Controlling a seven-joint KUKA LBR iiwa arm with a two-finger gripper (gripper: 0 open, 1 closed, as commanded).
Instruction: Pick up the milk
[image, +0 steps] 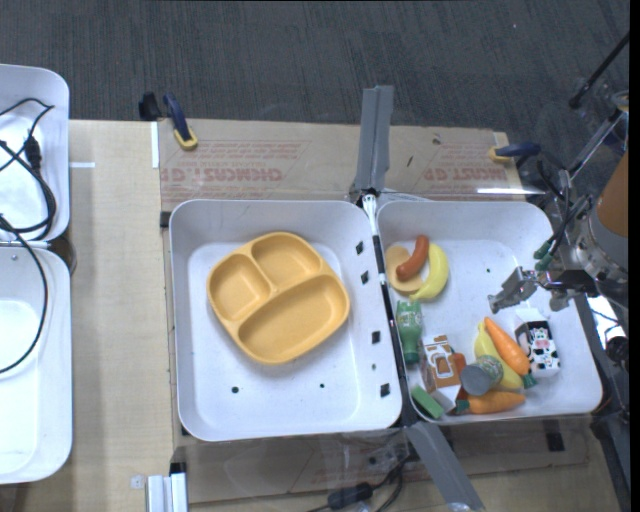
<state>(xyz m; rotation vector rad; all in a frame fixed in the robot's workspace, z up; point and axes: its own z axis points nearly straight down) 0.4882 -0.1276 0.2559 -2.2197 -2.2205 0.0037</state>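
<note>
Tool (512, 290) with fingers spread and nothing between them, hovering over the right bin (470, 228), milk carton (538, 347) with cow pattern lying near that bin's right wall, just beside a carrot (506, 345), yellow divided plate (278, 296) in the left bin (200, 330)

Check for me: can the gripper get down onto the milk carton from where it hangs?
Probably yes. The milk carton lies uncovered near the right bin's right wall, just below the gripper. A carrot lies close on its left.

You see a wooden bench (120, 300) carrying 2 shallow white bins: the left bin (190, 330) and the right bin (480, 225), touching side by side. Blue clamps (178, 120) grip its far edge.
</note>
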